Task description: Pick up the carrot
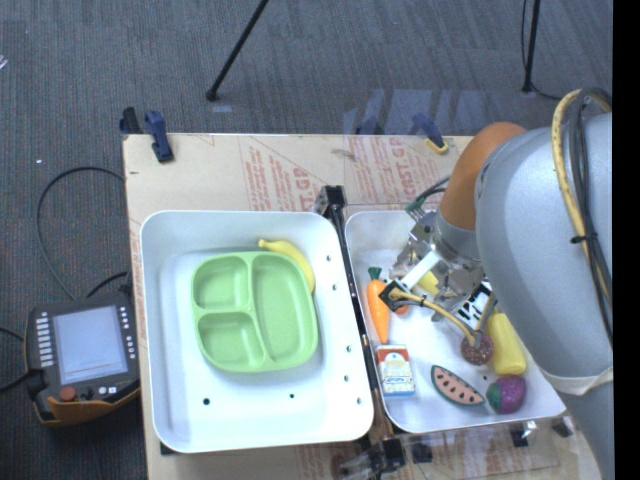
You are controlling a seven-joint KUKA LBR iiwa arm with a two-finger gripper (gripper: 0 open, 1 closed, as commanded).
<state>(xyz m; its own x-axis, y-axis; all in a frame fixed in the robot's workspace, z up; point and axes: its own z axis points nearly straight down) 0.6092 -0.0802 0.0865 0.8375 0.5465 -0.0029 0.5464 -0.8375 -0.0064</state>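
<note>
The claw [413, 271] hangs low over the right-hand shallow white bin [372, 234], just beside the leafy end of the carrot; it is hidden enough under the grey wrist that I cannot tell whether it is open or closed, and nothing shows gripped in it. The orange carrot with a green top [378, 310] lies along that bin's left wall, green end toward the far side. Just below its tip stands a small orange-and-white carton [397, 370], and to the right of that lie a watermelon slice [456, 385] and a purple-and-green round piece [508, 394] in the near corner. A yellow oblong piece [505, 343] lies above them. The left white bin [170, 368] holds a light green divided plastic plate [255, 311] with a yellow banana [290, 258] at its far edge.
</note>
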